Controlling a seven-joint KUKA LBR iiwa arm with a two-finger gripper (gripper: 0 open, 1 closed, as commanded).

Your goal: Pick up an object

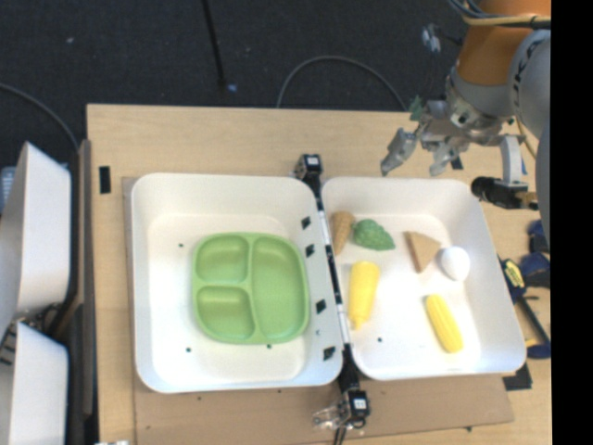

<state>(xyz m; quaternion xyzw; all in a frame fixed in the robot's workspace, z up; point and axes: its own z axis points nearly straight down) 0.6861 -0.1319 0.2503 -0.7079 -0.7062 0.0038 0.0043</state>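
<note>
1. The gripper (pixel 422 158) hangs over the desk's (pixel 185 137) far edge, just beyond the far rim of the right bin (pixel 482 341); its two fingers are spread apart with nothing between them.
2. The arm (pixel 496 54) comes in at the desk's far right corner, grey with an orange band above the wrist.
3. The right bin holds six things, none touched by the gripper:
   - a cone-shaped tan piece (pixel 342 230) close to the bin's left wall, toward the far side;
   - a green leafy piece (pixel 373 235) just beside that cone, on its right;
   - a tan wedge (pixel 423 248) further right, touching a white egg (pixel 454 263) at its right;
   - a yellow corn cob (pixel 362 291) near the left wall, in the bin's middle;
   - a second yellow corn cob (pixel 444 323) toward the near right part of the bin — well apart from the first.
4. The left bin (pixel 157 276) carries a green divided plate (pixel 251 288) with three compartments, lying flat near the middle.
5. The two bins sit side by side — their inner rims meet along a line with black clips (pixel 309 166) at the far and near ends.
6. A black cable (pixel 334 68) loops on the dark floor beyond the desk's far edge.
</note>
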